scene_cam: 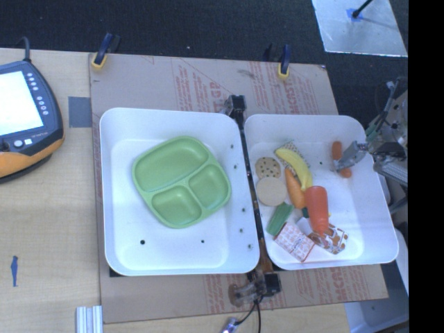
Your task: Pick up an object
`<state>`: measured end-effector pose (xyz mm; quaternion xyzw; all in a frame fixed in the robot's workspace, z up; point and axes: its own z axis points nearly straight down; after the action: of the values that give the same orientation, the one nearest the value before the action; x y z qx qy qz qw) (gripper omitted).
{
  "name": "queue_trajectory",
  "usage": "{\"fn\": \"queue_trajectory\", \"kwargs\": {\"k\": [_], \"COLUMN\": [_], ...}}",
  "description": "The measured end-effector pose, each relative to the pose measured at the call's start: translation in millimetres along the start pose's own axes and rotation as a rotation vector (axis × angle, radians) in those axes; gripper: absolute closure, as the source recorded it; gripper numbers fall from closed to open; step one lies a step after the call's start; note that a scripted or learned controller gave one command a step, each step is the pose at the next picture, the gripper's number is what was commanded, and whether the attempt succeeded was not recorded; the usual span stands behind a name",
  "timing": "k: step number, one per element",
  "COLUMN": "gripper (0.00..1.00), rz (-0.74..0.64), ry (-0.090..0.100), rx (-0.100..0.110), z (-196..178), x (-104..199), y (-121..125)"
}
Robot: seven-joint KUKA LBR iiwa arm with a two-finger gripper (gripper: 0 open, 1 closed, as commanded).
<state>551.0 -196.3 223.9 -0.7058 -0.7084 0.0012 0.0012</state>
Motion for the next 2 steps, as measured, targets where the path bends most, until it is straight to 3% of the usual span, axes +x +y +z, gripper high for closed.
{"fn": "queue_trajectory", "kwargs": {"k": [1,2], "gripper": [0.00,0.00], "rz": [-0.002,-0.002], "ry": [0.000,-0.004], "rx": [0.003,-0.007], "z": [49,128], "x": [45,85], "y": [37,61]}}
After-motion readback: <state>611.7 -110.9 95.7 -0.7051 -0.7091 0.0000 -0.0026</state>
